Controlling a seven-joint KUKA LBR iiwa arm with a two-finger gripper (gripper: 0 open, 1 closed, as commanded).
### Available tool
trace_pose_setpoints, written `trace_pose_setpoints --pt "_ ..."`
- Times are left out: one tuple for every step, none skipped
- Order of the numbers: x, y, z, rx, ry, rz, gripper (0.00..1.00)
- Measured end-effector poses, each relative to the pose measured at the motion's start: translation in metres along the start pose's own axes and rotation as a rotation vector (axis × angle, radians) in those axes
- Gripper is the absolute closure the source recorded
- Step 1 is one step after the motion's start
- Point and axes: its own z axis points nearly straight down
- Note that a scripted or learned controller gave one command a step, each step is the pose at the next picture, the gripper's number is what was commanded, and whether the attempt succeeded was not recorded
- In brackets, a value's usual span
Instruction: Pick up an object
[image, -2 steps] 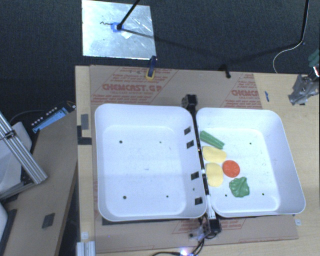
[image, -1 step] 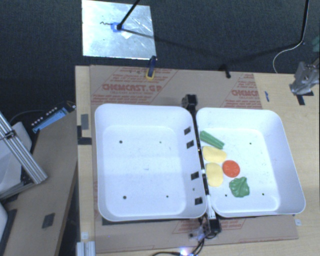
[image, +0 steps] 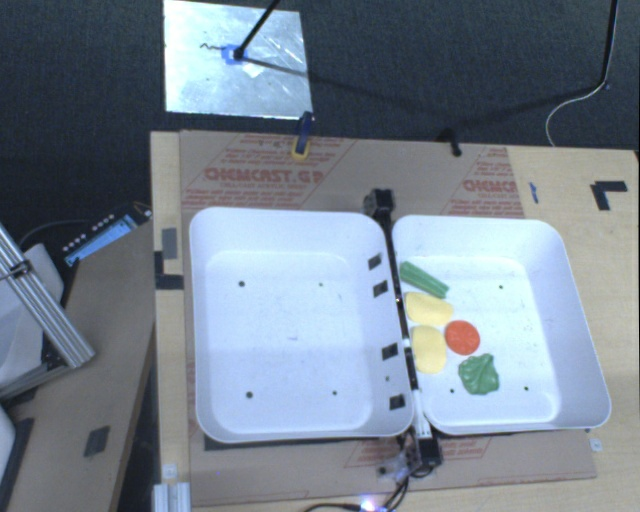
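Gripper: can't tell how open, or if it holds anything. Items sit in right bin (image: 560, 300), frame centre-right, bunched by its left wall: pod (image: 423, 279), yellow bits (image: 428, 309), red disc (image: 461, 336), leaf (image: 479, 374). Probably loose, so any is reachable.

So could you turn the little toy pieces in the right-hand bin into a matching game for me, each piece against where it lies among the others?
Things:
1. green long piece
2. red round piece
3. dark green leafy piece
4. lower yellow piece

Places:
A. nearest the bin's front edge, at the bottom of the cluster
B. at the top of the cluster, lying slantwise
C. on the cluster's left, against the divider side, below the other yellow piece
D. between the yellow pieces and the leafy one, on the right of the cluster

Pairs: 1-B, 2-D, 3-A, 4-C. All lie in the right bin.
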Motion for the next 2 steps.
trace_pose_setpoints --pt "0.046 -0.050 0.112 0.013 0.009 -0.013 1.00" --pt "0.117 -0.055 0.026 -0.009 0.006 -0.020 1.00"
